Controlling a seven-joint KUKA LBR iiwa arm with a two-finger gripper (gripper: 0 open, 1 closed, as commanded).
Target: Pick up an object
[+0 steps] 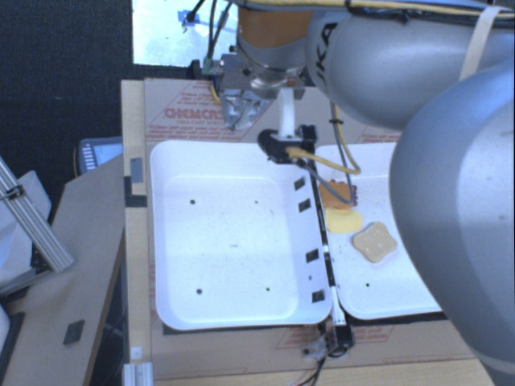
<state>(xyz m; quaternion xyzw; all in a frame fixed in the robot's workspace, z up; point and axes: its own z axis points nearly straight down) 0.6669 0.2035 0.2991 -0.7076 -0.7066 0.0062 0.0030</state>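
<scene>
Closest to me, a small tangle of wires [328, 346] lies on the worktop [241, 351], just in front of where the two white bins meet. The worktop is covered by a cardboard sheet with red lettering.

The left bin [233, 240] shows a plain white floor with a few small dark specks. A row of black clips [310, 256] runs along the wall it shares with the right bin [386, 296].

The things to pick up are all in the right bin, gathered near that shared wall. Nearest is a tan, toast-shaped piece [374, 242] lying flat. Just behind it, and just beside it, is a pale yellow disc [344, 220]. Behind that, touching the disc's far edge or overlapping it, sits an orange-brown piece [336, 192] with a bit of purple at its side. I cannot make out what it is.

Farther back, the claw [241, 117] hangs over the bare cardboard beyond the left bin's far rim, well apart from all three things. From here I cannot tell whether it is released or clenched, and I see nothing in it.

The big grey arm [418, 71] sweeps in from the right and covers the right bin's outer side.
</scene>
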